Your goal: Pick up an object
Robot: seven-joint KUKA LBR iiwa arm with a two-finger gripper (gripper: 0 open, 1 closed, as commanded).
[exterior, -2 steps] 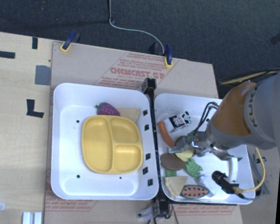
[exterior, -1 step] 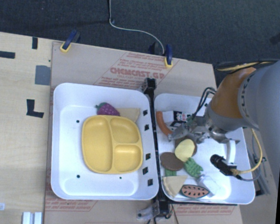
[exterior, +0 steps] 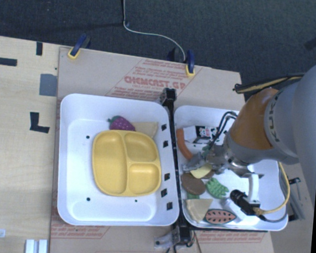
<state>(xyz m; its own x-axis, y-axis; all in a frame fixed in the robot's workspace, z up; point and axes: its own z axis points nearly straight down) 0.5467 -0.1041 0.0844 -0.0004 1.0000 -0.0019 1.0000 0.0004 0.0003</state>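
1. The gripper [exterior: 210,159] is positioned low in the right bin [exterior: 265,225], near that bin's left wall; whether its fingers are apart or together cannot be told.
2. A pale yellow toy food piece [exterior: 201,171] is seen directly beneath the gripper, beside a sausage [exterior: 183,145].
3. A brown round piece [exterior: 192,184], a green leaf [exterior: 216,188] and a watermelon slice [exterior: 220,216] are found toward the front edge.
4. A yellow divided plate [exterior: 126,163] is centred in the left bin [exterior: 70,142], purple grapes [exterior: 122,123] at its rear rim.
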